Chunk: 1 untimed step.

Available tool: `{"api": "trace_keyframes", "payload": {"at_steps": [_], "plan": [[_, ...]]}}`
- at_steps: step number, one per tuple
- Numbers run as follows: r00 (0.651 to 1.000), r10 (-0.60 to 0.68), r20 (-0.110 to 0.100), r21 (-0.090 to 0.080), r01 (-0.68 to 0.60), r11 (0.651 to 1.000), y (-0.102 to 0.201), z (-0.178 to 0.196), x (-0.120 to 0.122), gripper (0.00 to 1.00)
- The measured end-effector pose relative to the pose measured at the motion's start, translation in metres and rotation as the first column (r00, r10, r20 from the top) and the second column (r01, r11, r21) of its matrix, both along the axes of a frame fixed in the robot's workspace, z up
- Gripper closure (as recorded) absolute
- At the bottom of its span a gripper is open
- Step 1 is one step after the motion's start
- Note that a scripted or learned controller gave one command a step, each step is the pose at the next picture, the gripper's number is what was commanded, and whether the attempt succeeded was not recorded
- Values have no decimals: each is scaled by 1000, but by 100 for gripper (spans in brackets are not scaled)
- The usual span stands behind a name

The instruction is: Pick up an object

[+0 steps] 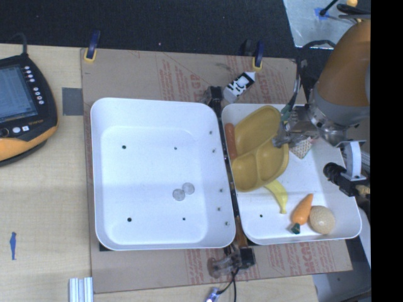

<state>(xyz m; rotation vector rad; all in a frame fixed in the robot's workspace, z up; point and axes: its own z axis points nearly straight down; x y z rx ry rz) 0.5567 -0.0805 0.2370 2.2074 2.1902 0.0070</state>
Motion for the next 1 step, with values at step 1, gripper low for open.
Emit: {"api": "trace_keyframes", "payload": {"at_steps": [1], "plan": [[1000,6,-12,7,-6,1000,35,10,-59,100]]}}
